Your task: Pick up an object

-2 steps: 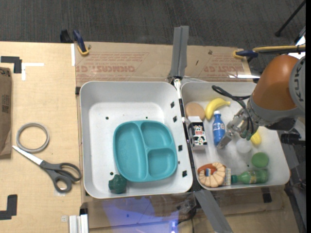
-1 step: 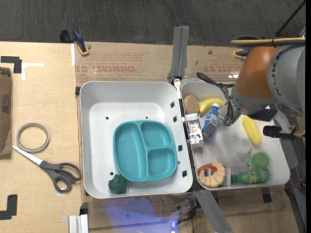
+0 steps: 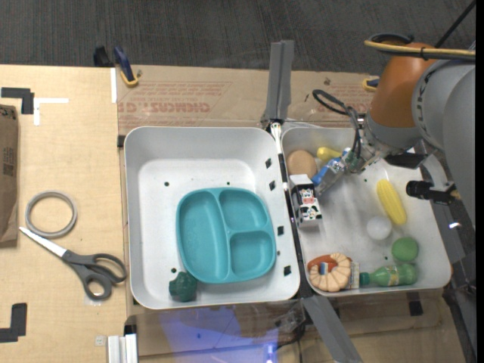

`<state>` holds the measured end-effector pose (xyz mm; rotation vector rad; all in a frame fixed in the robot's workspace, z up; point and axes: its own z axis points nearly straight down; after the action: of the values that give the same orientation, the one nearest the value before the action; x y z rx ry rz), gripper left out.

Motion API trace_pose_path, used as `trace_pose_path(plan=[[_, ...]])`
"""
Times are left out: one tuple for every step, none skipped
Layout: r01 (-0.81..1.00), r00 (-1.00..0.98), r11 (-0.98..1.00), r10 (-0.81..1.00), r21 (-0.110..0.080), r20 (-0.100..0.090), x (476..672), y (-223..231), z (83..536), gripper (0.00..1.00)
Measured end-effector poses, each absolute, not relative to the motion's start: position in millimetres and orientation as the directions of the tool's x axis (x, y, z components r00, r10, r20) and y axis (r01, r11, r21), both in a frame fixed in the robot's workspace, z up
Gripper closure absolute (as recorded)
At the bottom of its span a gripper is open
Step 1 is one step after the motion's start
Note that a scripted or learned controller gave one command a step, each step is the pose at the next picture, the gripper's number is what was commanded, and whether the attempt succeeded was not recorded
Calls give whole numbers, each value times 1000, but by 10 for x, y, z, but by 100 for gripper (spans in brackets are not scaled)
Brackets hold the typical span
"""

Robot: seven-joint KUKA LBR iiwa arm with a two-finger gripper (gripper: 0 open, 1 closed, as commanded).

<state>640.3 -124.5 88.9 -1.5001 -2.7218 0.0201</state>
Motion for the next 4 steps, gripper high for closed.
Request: trace_pose_path(plan=[[855,-518,518,855,0,-2,5762,-1451,922,0],[905,-424,424,905,1,-3,6213,-1157,925,0],[933,-359,359,933,0,-8,6149,-1052,938,0],[933,-361,361,933,-9,-1,6126,-1036,1012,100]])
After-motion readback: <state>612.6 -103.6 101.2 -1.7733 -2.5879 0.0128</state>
